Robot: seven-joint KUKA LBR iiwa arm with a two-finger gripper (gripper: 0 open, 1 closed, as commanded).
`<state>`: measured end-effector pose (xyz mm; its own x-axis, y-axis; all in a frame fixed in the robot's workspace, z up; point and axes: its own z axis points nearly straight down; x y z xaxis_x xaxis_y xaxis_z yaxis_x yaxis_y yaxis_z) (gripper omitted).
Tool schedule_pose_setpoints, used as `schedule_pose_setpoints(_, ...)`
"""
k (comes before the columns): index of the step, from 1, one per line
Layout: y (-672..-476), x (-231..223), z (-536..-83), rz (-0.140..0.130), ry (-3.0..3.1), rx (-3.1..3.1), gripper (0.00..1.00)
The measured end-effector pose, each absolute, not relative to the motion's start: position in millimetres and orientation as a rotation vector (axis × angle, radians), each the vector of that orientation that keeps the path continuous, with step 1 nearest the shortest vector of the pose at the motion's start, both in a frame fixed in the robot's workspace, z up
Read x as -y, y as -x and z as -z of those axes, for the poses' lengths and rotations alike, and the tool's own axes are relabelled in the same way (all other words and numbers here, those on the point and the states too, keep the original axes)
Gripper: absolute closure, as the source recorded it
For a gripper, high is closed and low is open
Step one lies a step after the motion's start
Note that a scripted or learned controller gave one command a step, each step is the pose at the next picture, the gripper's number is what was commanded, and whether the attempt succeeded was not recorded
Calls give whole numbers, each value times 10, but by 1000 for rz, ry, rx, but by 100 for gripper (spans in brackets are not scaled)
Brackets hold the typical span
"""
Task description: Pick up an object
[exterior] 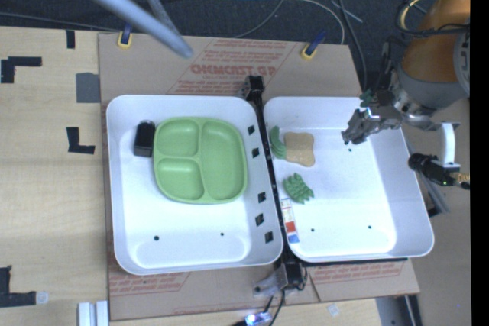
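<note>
The right bin [397, 233] holds a tan, bread-like piece [299, 148] near its upper left, a small green leafy piece [276, 142] against the divider, and a green ridged toy [298, 188] below them. A thin white stick with red and blue marks [288, 219] lies along the bin's left wall. My gripper [357, 129] hangs over the upper right part of this bin, to the right of the tan piece and apart from it. Nothing shows between its dark fingers.
The left bin [126, 187] holds a green three-compartment plate [201, 159] and a small black block [144, 138] at its left. A black clip strip [263, 164] runs between the bins. Cables lie on the dark surface behind.
</note>
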<state>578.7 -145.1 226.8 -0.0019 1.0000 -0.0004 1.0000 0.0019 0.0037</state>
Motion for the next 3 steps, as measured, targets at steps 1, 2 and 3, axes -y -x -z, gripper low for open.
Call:
schedule_pose_setpoints(1,-5859,972,-2342,-2,-2215,-2229,100)
schedule_pose_setpoints(2,-5908,520,-2368,-1,-2216,-2229,100)
schedule_pose_setpoints(3,-6017,-74,-2376,-1,-2215,-2231,100)
